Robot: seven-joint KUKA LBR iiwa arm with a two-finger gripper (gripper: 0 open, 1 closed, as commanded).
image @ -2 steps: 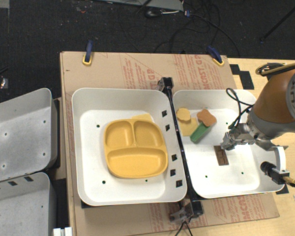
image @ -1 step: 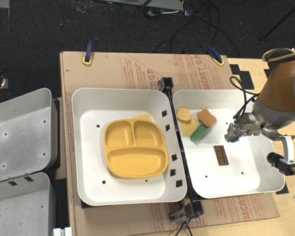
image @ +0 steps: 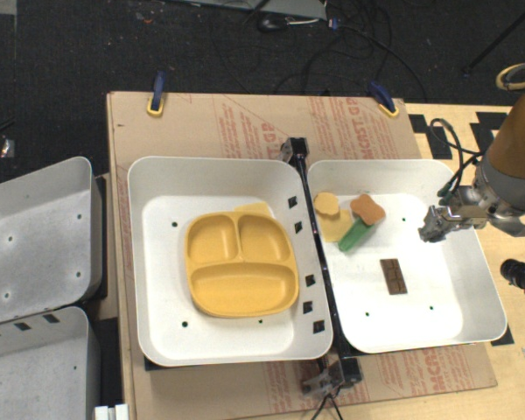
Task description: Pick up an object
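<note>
In the right bin [image: 437,322] lie a small dark brown block [image: 394,276] near the middle, a green stick [image: 353,234], an orange-brown chunk [image: 367,208] and a pale yellow piece [image: 330,217] toward the bin's far left corner. My gripper [image: 435,226] hangs over the right bin's far right part, right of the orange-brown chunk and apart from it. Nothing shows between its tips. The arm's orange band [image: 512,143] rises at the right edge.
The left bin [image: 157,322] holds a yellow divided tray [image: 241,264]. A black divider with clips [image: 311,252] runs between the bins. Blue clamps [image: 157,94] hold the board's far edge. Grey perforated panels [image: 35,234] lie to the left.
</note>
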